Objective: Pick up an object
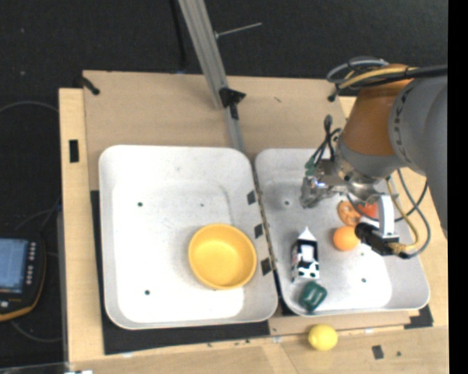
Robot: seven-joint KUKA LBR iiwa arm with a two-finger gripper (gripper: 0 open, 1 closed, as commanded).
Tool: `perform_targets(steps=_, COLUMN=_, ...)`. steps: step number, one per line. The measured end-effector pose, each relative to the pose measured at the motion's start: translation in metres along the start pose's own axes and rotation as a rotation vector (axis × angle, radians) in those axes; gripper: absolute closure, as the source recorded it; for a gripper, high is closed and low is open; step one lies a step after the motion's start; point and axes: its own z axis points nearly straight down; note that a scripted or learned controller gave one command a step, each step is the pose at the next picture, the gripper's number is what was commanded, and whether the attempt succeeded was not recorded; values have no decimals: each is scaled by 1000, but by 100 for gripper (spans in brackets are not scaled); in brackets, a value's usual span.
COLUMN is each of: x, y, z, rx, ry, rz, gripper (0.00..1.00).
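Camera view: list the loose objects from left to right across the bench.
Yellow bowl → black-and-white milk carton → green object → yellow lemon → orange ball.

We saw two shallow white bins, the left bin (125, 232) and the right bin (382, 287), that looked like smooth matt plastic with a faint speckling. The round yellow bowl (221, 255) appeared as smooth plastic with a soft sheen. The bench top (156, 107) looked like matt tan board, wood or fibreboard. The slanted grey pole (203, 37) read as brushed metal. The arm's orange band (370, 123) was glossy, its grey casing (421, 123) satiny. The small orange ball (345, 239) and yellow lemon-like fruit (322, 337) looked smooth, the black-and-white carton (304, 257) printed, material uncertain.
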Motion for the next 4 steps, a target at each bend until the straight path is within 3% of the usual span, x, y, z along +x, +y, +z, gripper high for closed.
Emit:
perform_targets(steps=2, x=9, y=5, z=-107, rx=3, ry=-1, rz=-8, gripper=100)
perform_targets(steps=4, x=114, y=-12, z=-114, rx=5, ry=2, rz=-12, gripper=100)
